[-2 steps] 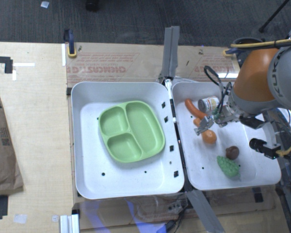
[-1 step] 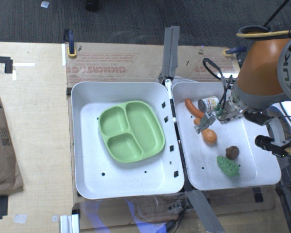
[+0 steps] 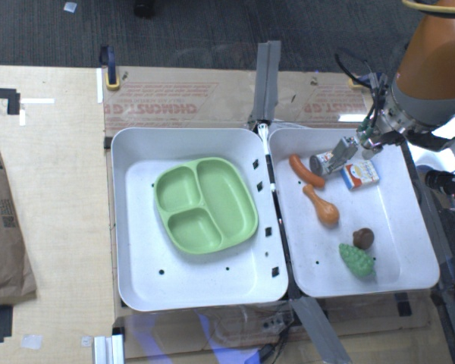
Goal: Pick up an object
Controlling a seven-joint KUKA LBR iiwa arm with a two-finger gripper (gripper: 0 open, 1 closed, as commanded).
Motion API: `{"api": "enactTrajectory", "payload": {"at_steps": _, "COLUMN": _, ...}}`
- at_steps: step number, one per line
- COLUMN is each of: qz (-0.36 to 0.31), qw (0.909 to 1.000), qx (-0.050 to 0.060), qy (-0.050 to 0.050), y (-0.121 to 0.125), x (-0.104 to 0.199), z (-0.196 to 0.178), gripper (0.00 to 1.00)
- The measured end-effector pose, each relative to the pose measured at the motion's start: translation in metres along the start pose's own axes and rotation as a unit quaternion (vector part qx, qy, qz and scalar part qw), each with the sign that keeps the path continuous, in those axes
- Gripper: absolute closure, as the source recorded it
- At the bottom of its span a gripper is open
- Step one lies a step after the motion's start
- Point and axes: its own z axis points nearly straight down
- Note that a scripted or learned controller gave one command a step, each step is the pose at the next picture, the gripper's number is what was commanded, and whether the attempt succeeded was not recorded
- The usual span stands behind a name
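Bins side by side on the counter (image 3: 53, 120), and each has something in it. Over in the left bin (image 3: 129, 271) sits a pale green divided plate (image 3: 205, 204), three compartments, lying flat and a little askew near the middle, nothing on it. The right bin (image 3: 409, 275) is the busy one. An orange-red hot dog toy (image 3: 306, 170) lies slanted near the top left of that bin, and just below it an orange drumstick-shaped toy (image 3: 321, 205) points down toward the bin's middle. Further down, a small dark brown round piece (image 3: 363, 238) sits just above a bumpy green toy (image 3: 357, 262), the two nearly touching. Up near the far wall there's a little white carton with red and blue print (image 3: 360, 174), tipped at an angle.

And the arm (image 3: 432, 59) is in from the right, orange band showing, wrist down over the top of the right bin. The tool (image 3: 330, 161) is low, its grey end right beside the hot dog toy's upper end and just left of the carton. From where I'm standing I can't tell how wide it's set, and I can't see anything gripped in it. A brown paper bag (image 3: 4, 226) lies at the counter's left edge, well away from both bins.
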Motion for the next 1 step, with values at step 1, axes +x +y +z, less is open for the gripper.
{"api": "enactTrajectory", "payload": {"at_steps": 1, "qz": 0.088, "qw": 0.9961, "qx": 0.001, "qy": 0.001, "y": 0.0260, "x": -0.0142, "z": 0.0749, "gripper": 0.00}}
